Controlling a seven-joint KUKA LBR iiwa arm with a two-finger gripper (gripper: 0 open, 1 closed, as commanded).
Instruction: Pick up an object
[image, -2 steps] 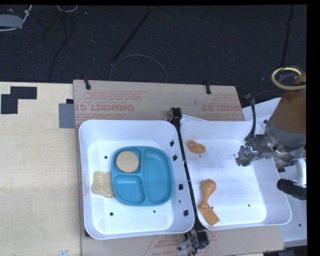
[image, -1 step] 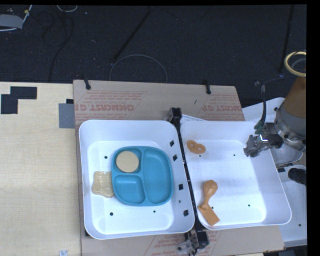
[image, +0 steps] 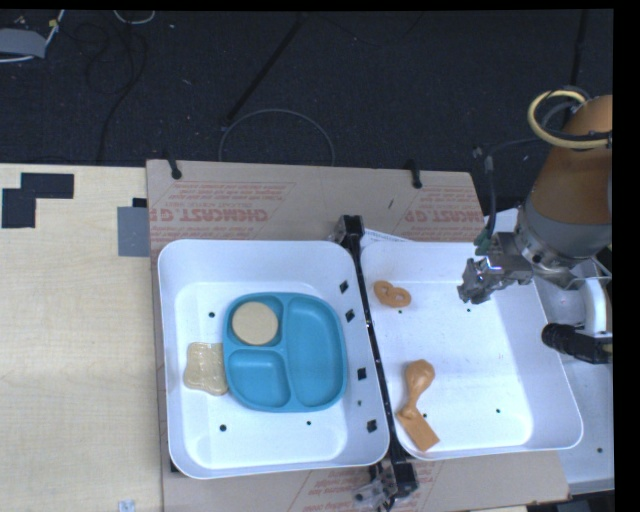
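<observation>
Two tan objects (image: 392, 295) (image: 417, 402) lie in right bin (image: 520, 345).

In the right bin lie a small orange pretzel (image: 392, 295) at the far left and a tan drumstick-like piece (image: 417, 403) near the front, its round end pointing far.

Robotics lab, bench (image: 70, 330) (two bins (image: 190, 290))

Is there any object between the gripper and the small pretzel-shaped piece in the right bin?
Nothing visible. Between the gripper and the pretzel-shaped piece lies bare floor of the right bin.
</observation>
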